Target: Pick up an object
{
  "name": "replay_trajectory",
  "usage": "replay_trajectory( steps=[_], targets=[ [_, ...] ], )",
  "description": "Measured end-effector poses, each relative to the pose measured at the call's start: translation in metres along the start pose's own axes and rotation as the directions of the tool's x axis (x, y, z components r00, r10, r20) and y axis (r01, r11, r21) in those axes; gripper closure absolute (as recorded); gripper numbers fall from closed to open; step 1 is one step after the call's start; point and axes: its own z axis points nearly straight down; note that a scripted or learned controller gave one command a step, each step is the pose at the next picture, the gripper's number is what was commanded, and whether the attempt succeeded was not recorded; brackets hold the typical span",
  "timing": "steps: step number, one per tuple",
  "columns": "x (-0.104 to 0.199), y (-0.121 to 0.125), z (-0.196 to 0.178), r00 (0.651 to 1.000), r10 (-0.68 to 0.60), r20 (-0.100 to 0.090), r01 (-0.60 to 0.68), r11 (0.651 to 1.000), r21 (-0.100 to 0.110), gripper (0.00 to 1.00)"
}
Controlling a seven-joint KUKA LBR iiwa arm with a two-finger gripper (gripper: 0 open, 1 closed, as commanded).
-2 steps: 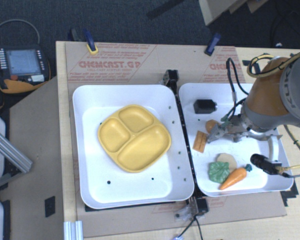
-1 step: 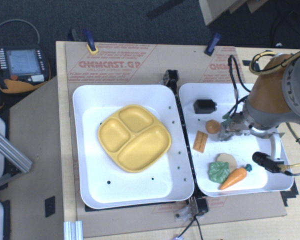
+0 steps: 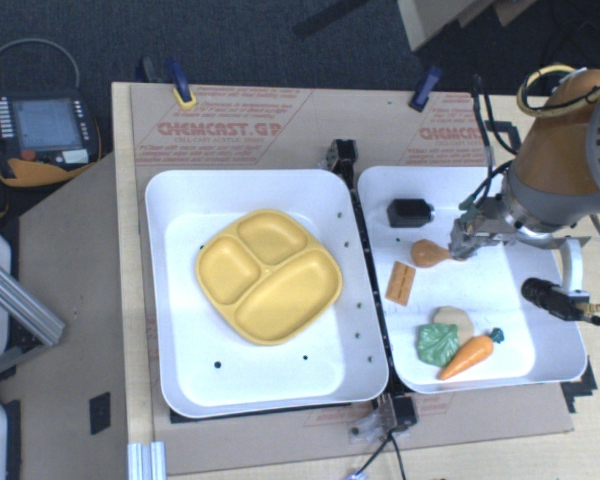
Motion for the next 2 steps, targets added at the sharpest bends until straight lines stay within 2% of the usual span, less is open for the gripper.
replay_trajectory(
  steps=[2],
  targets=[
    [-0.005,0.006,-0.083,1.000,0.000,0.000,0.000,1.000,0.001,1.00]
  ],
)
